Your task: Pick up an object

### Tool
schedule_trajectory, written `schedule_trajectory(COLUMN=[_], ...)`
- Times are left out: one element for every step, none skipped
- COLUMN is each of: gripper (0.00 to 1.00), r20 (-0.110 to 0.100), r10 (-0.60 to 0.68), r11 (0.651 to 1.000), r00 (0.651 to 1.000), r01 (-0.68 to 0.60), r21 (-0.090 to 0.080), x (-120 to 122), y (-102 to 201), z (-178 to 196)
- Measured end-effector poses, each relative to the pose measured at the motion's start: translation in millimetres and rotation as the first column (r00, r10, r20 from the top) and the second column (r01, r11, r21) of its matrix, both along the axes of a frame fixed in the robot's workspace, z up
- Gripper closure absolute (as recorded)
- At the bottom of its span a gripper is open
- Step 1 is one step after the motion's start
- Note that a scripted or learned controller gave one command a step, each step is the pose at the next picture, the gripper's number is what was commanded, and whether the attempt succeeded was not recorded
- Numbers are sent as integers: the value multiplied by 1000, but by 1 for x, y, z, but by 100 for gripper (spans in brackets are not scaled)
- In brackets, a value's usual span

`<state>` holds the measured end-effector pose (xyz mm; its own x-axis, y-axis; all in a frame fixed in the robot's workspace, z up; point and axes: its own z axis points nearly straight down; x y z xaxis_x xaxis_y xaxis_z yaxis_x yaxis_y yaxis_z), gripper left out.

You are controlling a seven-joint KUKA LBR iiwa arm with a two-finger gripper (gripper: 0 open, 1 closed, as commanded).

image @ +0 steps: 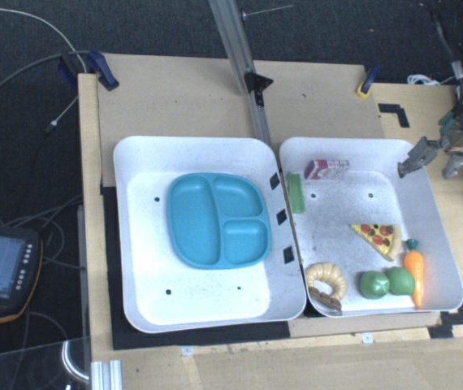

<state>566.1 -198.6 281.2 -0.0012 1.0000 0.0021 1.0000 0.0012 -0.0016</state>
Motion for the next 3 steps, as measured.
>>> schedule_trajectory(gripper=[0,0,0], r20=[0,-5,-5], r10=[0,1,-1], r11=[1000,1000,1000], r00=[1000,1000,1000], r01=[0,-1,1], r21=[0,1,0], x=[0,2,5], y=[0,11,12], z=[0,-54,-97])
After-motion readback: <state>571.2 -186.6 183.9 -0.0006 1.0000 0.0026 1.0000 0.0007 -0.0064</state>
